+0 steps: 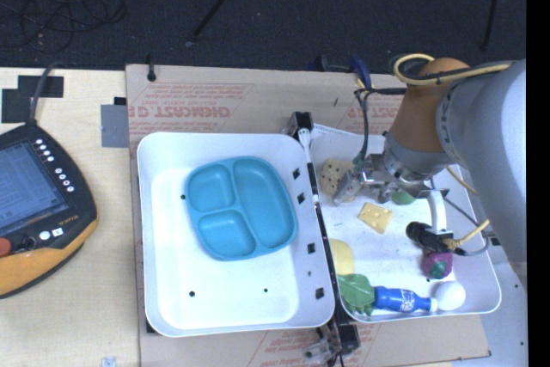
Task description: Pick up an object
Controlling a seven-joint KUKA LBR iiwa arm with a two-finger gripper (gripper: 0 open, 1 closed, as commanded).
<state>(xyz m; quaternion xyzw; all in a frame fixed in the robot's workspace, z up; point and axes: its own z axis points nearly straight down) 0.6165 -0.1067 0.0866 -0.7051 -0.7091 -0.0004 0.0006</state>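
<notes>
Jaws hover in right bin beside cheese wedge

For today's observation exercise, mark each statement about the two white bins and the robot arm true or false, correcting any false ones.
1. The blue three-compartment plastic tray lies in the left white bin. True.
2. The yellow cheese-like wedge lies in the left bin. False: it is in the right white bin.
3. The blue bottle lies near the right bin's front edge. True.
4. The gripper is over the blue tray. False: it is over the right bin.
</notes>
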